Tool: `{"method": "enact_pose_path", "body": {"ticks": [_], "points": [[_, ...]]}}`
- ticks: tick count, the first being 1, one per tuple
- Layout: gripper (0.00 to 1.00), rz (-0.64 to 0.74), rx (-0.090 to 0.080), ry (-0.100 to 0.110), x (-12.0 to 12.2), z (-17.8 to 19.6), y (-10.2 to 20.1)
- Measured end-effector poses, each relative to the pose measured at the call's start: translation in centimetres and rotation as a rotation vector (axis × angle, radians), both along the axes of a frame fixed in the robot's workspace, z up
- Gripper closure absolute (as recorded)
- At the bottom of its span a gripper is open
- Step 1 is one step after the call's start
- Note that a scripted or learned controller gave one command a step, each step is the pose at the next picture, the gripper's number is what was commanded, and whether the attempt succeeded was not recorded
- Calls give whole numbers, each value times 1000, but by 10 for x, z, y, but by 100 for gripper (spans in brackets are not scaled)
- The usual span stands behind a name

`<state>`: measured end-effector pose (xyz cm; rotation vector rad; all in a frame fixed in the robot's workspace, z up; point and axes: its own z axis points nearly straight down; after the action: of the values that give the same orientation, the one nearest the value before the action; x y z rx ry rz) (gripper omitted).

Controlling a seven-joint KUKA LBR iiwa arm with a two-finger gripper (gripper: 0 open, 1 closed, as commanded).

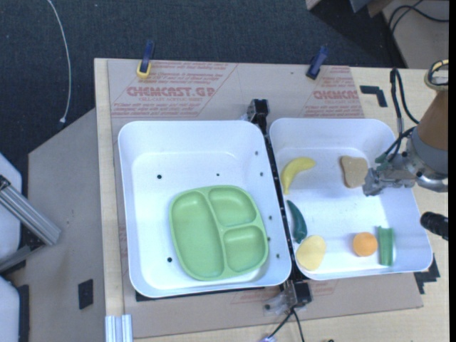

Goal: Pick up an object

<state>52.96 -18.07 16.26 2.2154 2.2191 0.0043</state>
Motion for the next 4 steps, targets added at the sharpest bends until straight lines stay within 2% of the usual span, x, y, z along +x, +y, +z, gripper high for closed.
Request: {"method": "enact_pose_path", "body": {"ticks": [2,3,4], "points": [[100,0,-1,-1,-2,113,3],[100,4,4,6,-1,114,49],[100,5,5,8,-1,108,112]]}}
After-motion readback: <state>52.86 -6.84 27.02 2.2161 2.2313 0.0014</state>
